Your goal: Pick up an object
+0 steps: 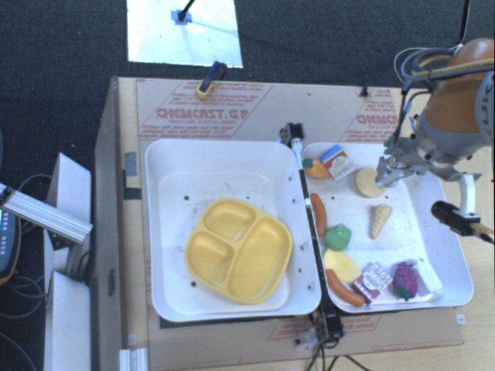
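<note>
Round tan biscuit [368, 183] lies in the right bin [452, 273], and we see the gripper [388, 174] hanging just beside it. Whether the tool is open or closed we cannot tell. We judge this the approach step; next comes settling squarely over the biscuit. Near the biscuit lie a cone wedge [380, 220], green piece [337, 237], sausage [319, 212] and purple grapes [404, 279]. Beyond the biscuit, the left bin [166, 172] holds a yellow divided tray [239, 250].

1. You see dark carpet floor [62, 45] around the bench [255, 107].
2. A pale square sheet [182, 33] lies on the floor beyond the bench.
3. Cables [23, 277] and a metal rail [46, 215] sit at your left.
</note>
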`<state>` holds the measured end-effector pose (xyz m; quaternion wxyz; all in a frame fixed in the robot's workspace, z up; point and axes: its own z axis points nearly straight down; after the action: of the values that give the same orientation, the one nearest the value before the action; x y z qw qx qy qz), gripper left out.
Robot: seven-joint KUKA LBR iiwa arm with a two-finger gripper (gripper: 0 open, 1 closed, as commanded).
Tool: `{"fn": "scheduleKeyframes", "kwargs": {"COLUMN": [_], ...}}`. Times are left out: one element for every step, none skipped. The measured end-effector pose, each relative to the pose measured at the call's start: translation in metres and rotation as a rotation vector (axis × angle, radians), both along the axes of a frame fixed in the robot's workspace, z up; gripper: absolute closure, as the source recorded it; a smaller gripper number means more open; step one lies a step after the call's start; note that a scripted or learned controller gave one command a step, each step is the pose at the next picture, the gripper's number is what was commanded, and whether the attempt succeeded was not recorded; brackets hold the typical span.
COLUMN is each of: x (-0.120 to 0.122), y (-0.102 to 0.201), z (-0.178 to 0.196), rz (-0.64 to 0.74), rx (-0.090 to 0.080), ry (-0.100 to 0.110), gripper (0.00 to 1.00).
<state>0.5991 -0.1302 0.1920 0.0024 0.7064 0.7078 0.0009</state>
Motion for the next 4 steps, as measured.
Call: {"fn": "scheduleKeyframes", "kwargs": {"x": [0.000, 0.063, 0.022, -0.026], "y": [0.001, 0.026, -0.010, -0.030], "z": [-0.001, -0.107, -0.107, -0.108], "rz": [0.000, 0.003, 0.000, -0.002], "rx": [0.001, 0.001, 0.001, 0.001], "ry": [0.002, 0.001, 0.003, 0.004], "gripper": [0.00, 0.00, 0.00, 0.00]}}
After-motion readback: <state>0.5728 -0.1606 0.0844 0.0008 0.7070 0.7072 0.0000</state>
